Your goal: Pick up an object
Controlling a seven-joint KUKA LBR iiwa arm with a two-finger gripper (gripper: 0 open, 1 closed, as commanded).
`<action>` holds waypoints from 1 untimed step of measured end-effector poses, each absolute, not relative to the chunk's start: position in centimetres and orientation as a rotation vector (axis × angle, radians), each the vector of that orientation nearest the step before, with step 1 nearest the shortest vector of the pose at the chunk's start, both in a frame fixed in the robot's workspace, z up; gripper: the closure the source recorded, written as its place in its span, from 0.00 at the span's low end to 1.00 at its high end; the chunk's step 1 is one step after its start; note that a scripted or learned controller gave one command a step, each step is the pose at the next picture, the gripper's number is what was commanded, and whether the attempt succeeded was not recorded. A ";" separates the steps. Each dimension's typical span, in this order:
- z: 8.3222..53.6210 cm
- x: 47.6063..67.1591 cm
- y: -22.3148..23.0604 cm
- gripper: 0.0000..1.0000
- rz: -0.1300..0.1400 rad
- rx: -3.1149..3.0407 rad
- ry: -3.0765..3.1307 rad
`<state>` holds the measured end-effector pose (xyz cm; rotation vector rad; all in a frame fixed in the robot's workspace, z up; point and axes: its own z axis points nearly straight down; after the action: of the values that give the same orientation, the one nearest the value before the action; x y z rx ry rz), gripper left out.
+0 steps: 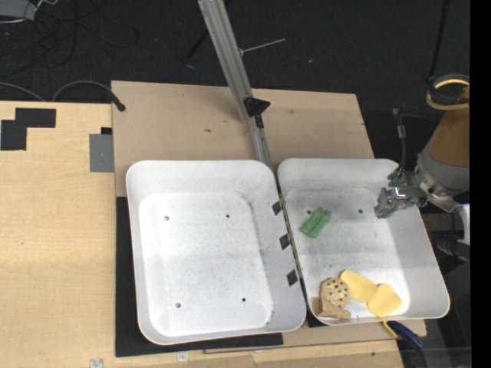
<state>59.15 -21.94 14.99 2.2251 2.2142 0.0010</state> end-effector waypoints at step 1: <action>20.6 59.2 -21.0 1.00 0.003 2.217 2.222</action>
<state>59.22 -20.99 20.57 2.2172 2.2217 0.0029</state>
